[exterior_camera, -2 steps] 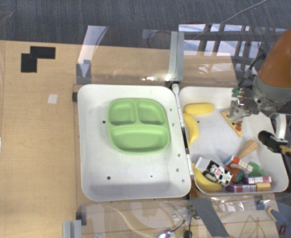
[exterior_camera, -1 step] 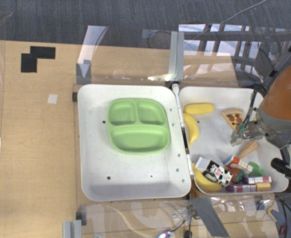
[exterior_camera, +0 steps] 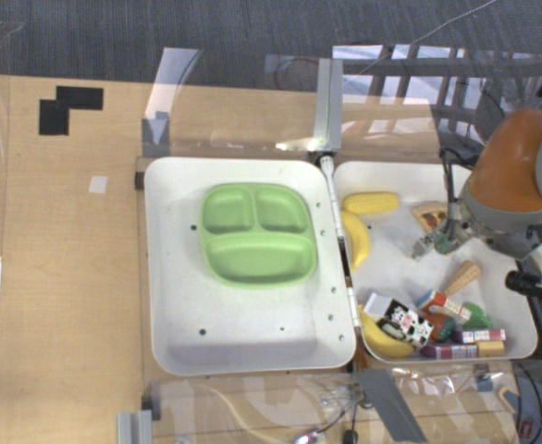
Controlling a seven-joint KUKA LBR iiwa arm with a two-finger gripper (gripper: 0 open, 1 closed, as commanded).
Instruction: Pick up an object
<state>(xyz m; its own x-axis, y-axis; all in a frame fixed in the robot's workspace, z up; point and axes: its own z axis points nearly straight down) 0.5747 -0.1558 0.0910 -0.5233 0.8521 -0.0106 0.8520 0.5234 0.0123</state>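
while the grey arm (exterior_camera: 521, 178) with its orange band leans in over the right edge of the right bin (exterior_camera: 391, 257), its gripper (exterior_camera: 435, 242) hangs low above the bin's upper middle floor. whether anything sits between the jaws, or how wide they stand, i cannot tell, since the small metal parts blur together there.

just above the gripper, near the bin's far edge, lies a slice of pizza (exterior_camera: 428, 215), close beside the tool but whether they touch is unclear. a yellow banana (exterior_camera: 371, 203) lies near the bin's upper left corner, its long axis running left to right along the far edge. a second banana (exterior_camera: 357, 240) lies along the left edge, its long axis running up and down that edge with a slight curve. a third banana (exterior_camera: 385, 340) curls into the lower left corner, partly under a black and white block (exterior_camera: 401, 321).

a wooden stick (exterior_camera: 460, 278) lies tilted right of the bin's middle, its upper end pointing toward the right edge. along the near edge sits a heap of small toys (exterior_camera: 461, 326) in red, green, blue and purple, too jumbled to tell apart.

in the left bin (exterior_camera: 174, 331), a green divided plate (exterior_camera: 257, 233) lies flat at the middle, nearer the far edge, with two small sections toward that edge and one wide section toward the near edge.
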